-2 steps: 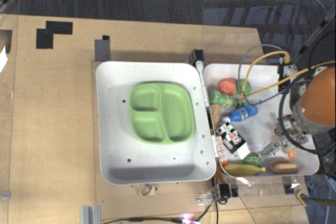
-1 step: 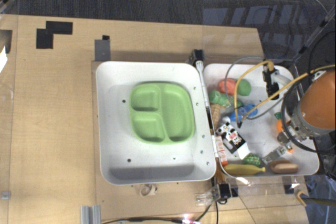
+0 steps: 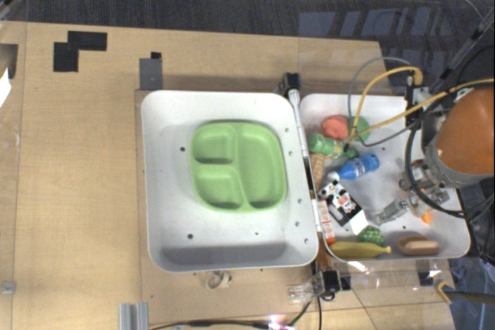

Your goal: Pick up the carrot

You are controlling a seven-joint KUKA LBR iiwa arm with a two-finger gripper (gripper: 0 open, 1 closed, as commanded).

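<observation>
- Camera view: the arm [image 3: 464, 137] reaches in from the right over the right bin [image 3: 456, 243]; the gripper [image 3: 396, 210] sits low there, and I cannot tell whether it grips anything.
- The carrot [image 3: 426, 218] shows as a small orange piece just right of the gripper, partly hidden.
- A banana [image 3: 360, 250], a hot dog [image 3: 418, 246] and a blue bottle [image 3: 360, 166] lie nearby.
- The left bin [image 3: 166, 166] holds a green divided plate [image 3: 236, 166].

arm [image 3: 464, 139] cut by right edge | carrot [image 3: 426, 219] mostly hidden
</observation>
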